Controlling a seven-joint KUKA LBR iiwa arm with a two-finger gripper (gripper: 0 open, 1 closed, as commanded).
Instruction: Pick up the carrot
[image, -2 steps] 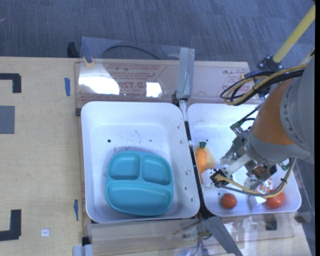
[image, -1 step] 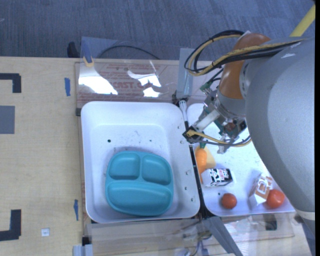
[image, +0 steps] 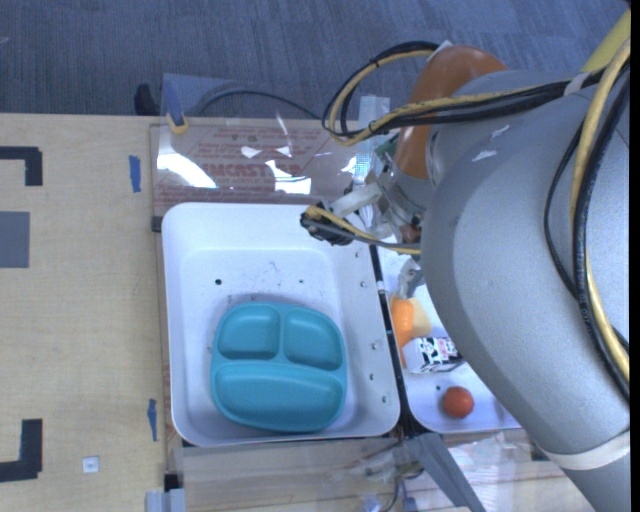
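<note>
Carrot lies in right bin, beside a tomato. Arm overhangs that bin, hiding much. Jaw state cannot be told. Teal tray occupies left bin.

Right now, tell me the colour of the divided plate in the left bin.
Teal blue; the divided plate shows best in the camera view.

Blue-grey carpet floor up top, light wood bench w/ black marks.

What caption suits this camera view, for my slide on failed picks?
Grey arm looms over the right bin holding a carrot and tomato; teal tray fills the left.
</note>
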